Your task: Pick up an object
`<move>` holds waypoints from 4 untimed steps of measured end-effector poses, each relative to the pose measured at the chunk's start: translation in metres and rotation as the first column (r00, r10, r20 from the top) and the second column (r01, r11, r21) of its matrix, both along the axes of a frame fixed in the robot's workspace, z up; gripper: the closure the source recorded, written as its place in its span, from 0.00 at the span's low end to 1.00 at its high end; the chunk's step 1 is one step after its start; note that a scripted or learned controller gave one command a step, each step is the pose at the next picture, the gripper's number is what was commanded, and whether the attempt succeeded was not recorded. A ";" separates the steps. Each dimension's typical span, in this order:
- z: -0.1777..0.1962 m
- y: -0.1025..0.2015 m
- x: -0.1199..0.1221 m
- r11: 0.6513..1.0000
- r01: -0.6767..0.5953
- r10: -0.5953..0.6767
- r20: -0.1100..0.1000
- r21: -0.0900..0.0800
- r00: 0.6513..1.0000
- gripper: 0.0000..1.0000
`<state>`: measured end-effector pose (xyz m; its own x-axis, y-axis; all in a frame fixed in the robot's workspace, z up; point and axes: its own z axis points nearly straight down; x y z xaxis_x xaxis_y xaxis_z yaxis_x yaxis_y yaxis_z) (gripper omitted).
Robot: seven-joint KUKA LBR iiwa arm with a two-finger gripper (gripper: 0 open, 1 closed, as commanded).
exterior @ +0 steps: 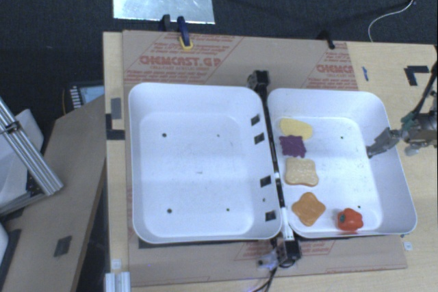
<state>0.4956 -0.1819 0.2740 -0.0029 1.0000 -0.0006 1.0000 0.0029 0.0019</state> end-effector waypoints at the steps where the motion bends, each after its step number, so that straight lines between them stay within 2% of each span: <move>1: 0.133 0.033 0.000 1.000 -0.006 0.006 0.016 -0.003 1.000 0.00; 2: 0.231 0.104 -0.009 1.000 -0.009 0.009 0.012 0.000 1.000 0.00; 3: 0.263 0.173 -0.009 1.000 -0.009 0.009 0.005 0.002 1.000 0.00; 4: 0.273 0.169 -0.009 1.000 -0.004 0.004 0.005 0.001 1.000 1.00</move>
